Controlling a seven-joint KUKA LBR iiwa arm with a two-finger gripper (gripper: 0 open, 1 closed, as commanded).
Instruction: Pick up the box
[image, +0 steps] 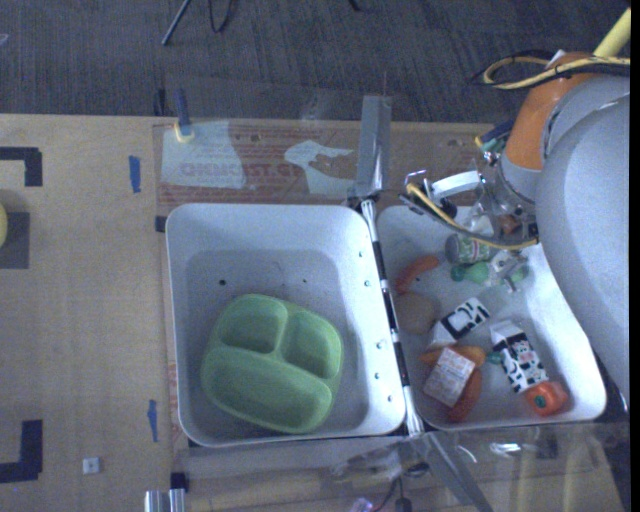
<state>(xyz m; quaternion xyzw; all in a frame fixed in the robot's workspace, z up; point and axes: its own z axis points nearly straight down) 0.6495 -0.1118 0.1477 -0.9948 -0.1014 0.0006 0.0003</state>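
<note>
Several small items lie in the right bin (590, 385). A black-and-white box (465, 318) lies tilted near the bin's middle. A cow-patterned carton (518, 360) stands to its lower right. An orange-and-white packet box (451, 373) lies near the front. My gripper (493, 245) hangs over the back of this bin, above a greenish can (468, 247) and green bits (478, 270). It is well apart from the boxes, which all rest on the bin floor.
The left bin (190, 250) holds a green divided tray (272, 362). An orange piece (417, 270), a brown lump (416, 312) and an orange fruit (548, 399) share the right bin. The arm's grey body (595, 200) covers the bin's right side.
</note>
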